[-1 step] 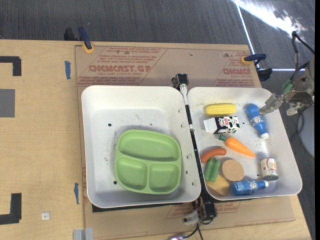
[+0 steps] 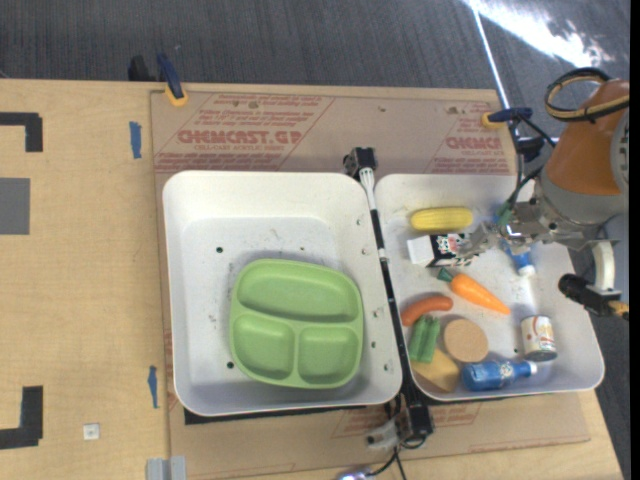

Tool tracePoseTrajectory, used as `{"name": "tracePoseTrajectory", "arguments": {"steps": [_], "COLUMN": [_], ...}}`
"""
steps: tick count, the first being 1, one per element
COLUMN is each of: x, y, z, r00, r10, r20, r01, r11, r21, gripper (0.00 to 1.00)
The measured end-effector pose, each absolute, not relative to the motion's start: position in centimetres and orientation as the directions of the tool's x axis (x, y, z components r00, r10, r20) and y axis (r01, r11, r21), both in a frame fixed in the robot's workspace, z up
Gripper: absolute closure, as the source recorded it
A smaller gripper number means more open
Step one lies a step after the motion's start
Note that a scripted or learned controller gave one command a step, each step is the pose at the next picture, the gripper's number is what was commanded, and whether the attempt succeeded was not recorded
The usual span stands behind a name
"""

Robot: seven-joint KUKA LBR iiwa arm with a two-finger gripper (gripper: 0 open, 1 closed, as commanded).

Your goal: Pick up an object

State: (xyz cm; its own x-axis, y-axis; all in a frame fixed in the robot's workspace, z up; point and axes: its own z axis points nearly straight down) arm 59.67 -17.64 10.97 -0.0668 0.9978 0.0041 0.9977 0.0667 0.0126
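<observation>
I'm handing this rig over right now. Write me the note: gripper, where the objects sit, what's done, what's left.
Gripper: low in the right bin, near its far side, beside the carrot; finger state unreadable, nothing visibly held.
Objects, all in the right bin: corn, carrot, can, blue bottle, round disc.
Left bin: green tray.
Done: no pick visible.
Left: grasp one object and lift it.

The arm [image 2: 585,163] wore an orange band above a grey wrist — black and yellow cables looped beside it.
</observation>
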Motion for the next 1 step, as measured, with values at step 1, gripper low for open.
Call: {"name": "tracePoseTrajectory", "arguments": {"steps": [1], "x": [58.23], "y": [-17.04], "z": [9.73], "r00": [-0.07], "r10": [0.998], "r20": [-0.001], "r01": [0.998], "r11": [0.07], "r21": [0.001], "gripper": [0.0]}}
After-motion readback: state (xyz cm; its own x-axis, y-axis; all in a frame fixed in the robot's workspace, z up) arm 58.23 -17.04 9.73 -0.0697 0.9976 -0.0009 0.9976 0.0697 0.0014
